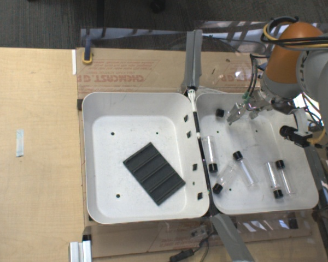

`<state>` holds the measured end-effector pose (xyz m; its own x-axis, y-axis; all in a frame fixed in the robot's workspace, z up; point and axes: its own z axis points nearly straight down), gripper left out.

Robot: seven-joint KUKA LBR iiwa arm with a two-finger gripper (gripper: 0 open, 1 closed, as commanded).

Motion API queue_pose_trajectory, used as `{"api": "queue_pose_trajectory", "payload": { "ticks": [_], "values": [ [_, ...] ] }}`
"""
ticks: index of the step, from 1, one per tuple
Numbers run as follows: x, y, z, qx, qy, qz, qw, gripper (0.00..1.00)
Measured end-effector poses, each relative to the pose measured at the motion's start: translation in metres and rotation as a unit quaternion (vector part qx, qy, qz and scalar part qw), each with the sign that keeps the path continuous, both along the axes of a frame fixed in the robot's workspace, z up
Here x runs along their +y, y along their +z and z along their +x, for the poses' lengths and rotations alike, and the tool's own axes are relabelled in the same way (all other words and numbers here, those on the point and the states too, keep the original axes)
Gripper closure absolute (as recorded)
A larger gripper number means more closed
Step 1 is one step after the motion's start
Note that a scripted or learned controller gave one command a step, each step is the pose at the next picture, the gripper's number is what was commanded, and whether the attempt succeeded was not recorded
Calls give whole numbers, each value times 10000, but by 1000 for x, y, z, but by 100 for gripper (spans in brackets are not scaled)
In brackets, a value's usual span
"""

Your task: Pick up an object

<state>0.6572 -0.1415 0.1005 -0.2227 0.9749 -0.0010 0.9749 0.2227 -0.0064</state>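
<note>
We see our gripper (238, 112) over the right bin (311, 198) (finger state unclear). 4 capped vials (244, 168) lie below it, apart.

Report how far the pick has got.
Done: the arm has reached over the right bin, its hand at the back near a loose black cap. In hand: nothing visibly gripped. Left: the grasp and lift; clear vials lie on the bin floor, and the dark ribbed block lies in the left bin.
</note>
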Motion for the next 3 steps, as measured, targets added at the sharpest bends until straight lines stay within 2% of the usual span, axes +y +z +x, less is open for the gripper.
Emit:
{"api": "queue_pose_trajectory", "payload": {
  "ticks": [1,2,3],
  "values": [
    [42,134,2,-33,-175,4,9998,100],
    [42,134,2,-30,-174,4,9998,0],
    [53,90,-139,-14,-295,9,9996,0]
  ]
}}
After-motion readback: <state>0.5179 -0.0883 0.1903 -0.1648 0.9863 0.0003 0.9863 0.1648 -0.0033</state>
